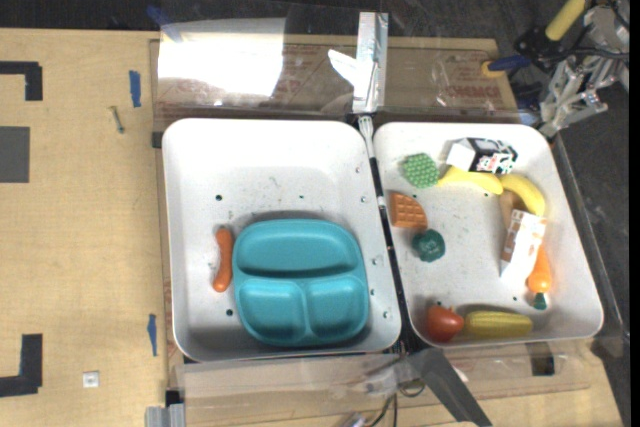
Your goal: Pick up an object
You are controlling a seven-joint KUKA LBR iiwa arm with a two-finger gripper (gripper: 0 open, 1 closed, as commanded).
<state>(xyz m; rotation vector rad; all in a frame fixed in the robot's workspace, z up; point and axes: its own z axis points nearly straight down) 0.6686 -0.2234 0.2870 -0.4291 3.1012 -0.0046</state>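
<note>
The banana (503, 186) lies in the right bin (467, 265), apart from the hand (573, 97) beyond its far-right corner; hand's grip unreadable.

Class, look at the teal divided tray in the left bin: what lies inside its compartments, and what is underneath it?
The teal tray shows three compartments, all bare. It rests on the left bin floor; whatever lies beneath is covered. An orange sausage-shaped toy lies beside it.

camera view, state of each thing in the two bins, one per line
teal tray: flat, right way up, in left bin
orange carrot: lying beside tray
banana: lying in right bin
white carton: lying flat
tomato: resting at near wall
green ball: resting near waffle
</note>
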